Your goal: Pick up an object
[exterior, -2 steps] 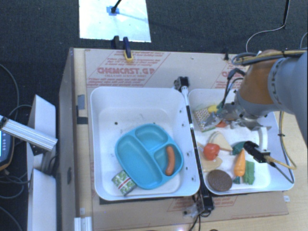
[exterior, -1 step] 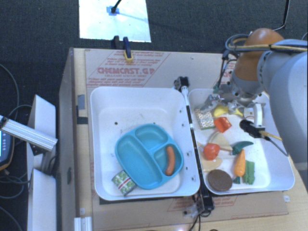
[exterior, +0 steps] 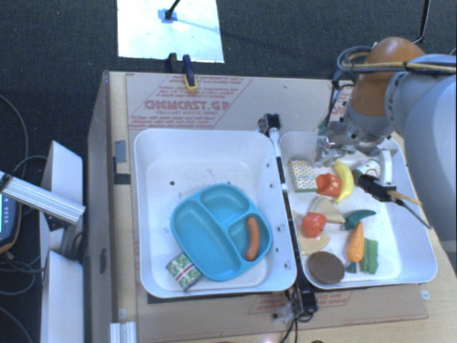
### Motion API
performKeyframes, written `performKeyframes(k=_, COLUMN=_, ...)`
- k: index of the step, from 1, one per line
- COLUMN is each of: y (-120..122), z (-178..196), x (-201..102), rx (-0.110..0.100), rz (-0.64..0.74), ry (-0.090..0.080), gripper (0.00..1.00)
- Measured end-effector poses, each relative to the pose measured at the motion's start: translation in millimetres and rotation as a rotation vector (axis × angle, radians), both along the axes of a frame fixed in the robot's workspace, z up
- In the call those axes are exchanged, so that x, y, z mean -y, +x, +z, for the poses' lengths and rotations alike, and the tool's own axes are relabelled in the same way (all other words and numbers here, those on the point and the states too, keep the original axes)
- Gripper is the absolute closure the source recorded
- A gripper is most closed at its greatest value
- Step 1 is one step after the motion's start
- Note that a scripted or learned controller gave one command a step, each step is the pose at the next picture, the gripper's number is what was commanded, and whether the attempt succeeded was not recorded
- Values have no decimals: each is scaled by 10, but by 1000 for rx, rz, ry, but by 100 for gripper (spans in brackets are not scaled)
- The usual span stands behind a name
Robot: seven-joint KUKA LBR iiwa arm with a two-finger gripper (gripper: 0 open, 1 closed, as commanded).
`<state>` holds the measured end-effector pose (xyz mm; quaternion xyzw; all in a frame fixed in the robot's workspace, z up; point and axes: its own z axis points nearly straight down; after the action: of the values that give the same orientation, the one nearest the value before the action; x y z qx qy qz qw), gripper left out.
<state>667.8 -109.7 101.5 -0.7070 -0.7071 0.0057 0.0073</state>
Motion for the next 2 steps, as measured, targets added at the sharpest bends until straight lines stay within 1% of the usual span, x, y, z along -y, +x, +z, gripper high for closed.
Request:
performKeyframes(k=1, y=-2, z=-3, x=-2, rx=-1, rz=1, ry=0, gripper=0)
performKeyframes(k=2, y=-222, z=-98, x=285, rx=34, rz=3, ry=-6, gripper=0)
